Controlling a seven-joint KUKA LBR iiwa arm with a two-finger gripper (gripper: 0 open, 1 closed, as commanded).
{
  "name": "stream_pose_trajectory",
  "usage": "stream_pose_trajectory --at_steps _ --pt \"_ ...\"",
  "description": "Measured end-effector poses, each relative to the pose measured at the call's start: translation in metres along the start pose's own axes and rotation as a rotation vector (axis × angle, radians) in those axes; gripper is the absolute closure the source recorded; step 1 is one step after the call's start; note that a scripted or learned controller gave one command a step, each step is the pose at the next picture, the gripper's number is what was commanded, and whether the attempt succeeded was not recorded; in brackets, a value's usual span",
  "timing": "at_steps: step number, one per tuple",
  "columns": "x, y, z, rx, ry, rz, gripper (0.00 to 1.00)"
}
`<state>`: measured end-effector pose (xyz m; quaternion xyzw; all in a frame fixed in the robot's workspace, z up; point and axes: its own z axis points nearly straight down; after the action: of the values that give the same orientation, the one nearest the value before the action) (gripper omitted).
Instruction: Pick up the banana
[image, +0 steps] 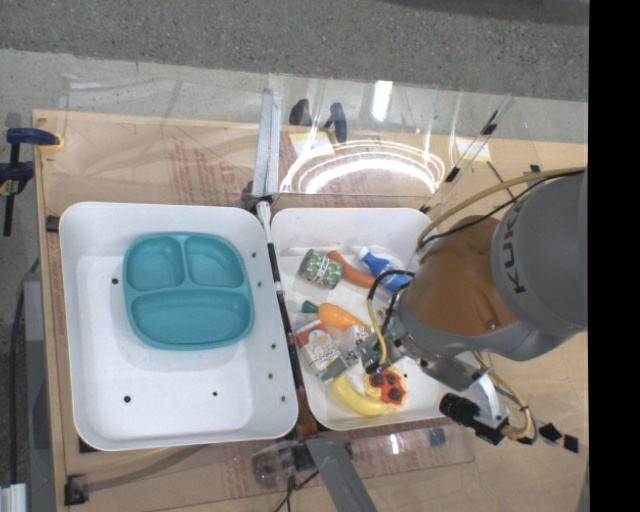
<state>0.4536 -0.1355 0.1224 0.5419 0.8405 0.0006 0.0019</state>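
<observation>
Although the left bin (90, 400) plays no part in the pick, it serves as the starting reference: it carries a teal divided plate (188, 288) and sits directly beside the right bin (300, 228), which is the landmark for all positions below. Toward the far wall of the right bin lies a green can (321, 269), with an orange carrot (344, 317) nearer the middle and a printed packet (322, 351) just on the near side of the carrot. The banana (356, 398) lies flat at the near wall of the right bin, close to its near rim, curved and yellow, with a small red and orange item (387, 388) touching its right end.

Handling estimate: the banana is probably a light, rigid plastic toy with a smooth, somewhat slippery skin; it should not crush. Recommended hold is across the narrow width at mid-length, where the curve is fullest and the clutter is least.

The gripper (378, 368) hangs over the near part of the right bin, just above the banana's right end. Its fingers are masked by the wrist and cabling, so whether they are open or closed cannot be determined, and no object is confirmed as held
</observation>
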Motion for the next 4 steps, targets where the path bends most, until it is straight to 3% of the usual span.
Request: stream_pose_trajectory --at_steps 1,2,3,4 --pt "-0.006 0.005 0.020 -0.022 -0.017 0.109 0.00" --pt "-0.005 -0.004 0.014 0.004 0.002 0.239 0.00" --pt "-0.006 -0.004 0.004 0.004 0.001 0.237 1.00" --pt "-0.006 -0.004 0.004 0.005 0.001 0.236 0.00"
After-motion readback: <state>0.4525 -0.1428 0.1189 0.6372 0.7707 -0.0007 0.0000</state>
